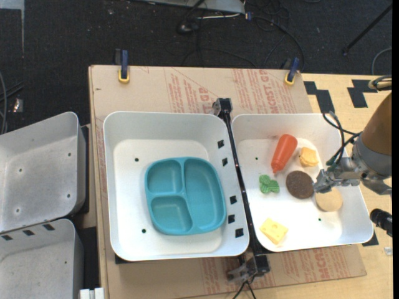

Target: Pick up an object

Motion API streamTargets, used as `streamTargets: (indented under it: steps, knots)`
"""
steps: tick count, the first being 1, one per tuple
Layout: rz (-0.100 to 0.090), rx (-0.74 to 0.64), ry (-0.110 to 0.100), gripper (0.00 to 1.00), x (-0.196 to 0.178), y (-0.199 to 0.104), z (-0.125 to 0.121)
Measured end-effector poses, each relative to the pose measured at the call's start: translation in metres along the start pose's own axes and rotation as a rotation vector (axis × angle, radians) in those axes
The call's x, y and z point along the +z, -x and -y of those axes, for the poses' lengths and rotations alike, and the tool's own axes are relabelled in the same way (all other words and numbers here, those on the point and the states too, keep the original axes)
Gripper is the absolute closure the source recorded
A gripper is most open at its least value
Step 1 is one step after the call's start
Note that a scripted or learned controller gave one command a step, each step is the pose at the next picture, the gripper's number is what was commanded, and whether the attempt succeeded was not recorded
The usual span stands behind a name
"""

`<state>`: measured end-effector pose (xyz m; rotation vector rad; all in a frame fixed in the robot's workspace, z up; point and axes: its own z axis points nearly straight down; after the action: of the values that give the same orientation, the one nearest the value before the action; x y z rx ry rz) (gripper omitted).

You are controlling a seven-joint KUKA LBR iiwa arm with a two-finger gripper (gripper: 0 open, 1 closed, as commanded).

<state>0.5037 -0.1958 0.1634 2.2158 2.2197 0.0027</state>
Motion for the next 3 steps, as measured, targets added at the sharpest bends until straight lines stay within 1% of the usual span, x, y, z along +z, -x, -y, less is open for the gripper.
streamTargets:
  steps: [1,2,3]
  knots:
    - [0.0,-0.001,0.0,1.0,-0.043,0.0,-0.005]
    - [-0.001,-0.001,-0.002,1.0,-0.061,0.0,-0.006]
    - [-0.004,-0.005,-0.006,1.0,-0.064,-0.058,0.001]
